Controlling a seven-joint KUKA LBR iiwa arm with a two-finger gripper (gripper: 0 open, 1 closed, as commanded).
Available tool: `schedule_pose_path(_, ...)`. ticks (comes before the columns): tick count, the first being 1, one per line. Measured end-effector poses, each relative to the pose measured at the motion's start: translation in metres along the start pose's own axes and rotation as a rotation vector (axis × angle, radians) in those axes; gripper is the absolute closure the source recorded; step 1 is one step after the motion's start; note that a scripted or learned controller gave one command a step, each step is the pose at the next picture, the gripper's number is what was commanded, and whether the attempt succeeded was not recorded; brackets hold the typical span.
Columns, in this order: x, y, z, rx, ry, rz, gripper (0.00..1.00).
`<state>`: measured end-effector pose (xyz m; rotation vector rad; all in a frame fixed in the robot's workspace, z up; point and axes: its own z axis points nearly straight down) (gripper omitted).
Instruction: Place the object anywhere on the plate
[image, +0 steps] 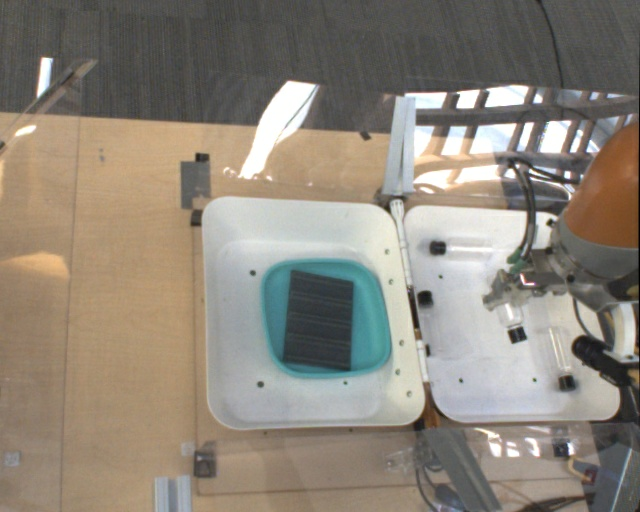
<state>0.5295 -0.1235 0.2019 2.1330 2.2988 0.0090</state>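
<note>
Presently, the dark grey ribbed rectangular block (319, 319) lies flat on the teal plate (375, 335), roughly centred, its long side running up and down the view with a slight tilt. The plate sits in the middle of the left white bin (232, 300), on the bin floor, clear of all four walls.

The right white bin (470, 385) adjoins the left one along a shared edge. On its floor lie three clear tubes with black caps: one (455, 246) near the upper left corner, lying crosswise; one (514, 324) near the centre, just below the gripper; one (560, 362) toward the lower right, lying lengthwise.

The gripper (512, 290) hangs over the right bin, well apart from the plate and block. Whether it is spread or pressed together cannot be determined at this angle. The arm (605, 210), with its orange band, enters from the right edge. Both bins rest on a pale wooden bench (100, 300).
</note>
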Motion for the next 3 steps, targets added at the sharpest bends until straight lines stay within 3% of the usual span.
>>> schedule_pose_path(1, 0.086, -0.017, 0.017, 0.004, 0.001, -0.126, 1.0)
schedule_pose_path(2, 0.18, 0.014, 0.017, 0.001, 0.001, -0.24, 1.0)
schedule_pose_path(3, 0.179, 0.014, 0.017, 0.001, 0.001, -0.24, 0.0)
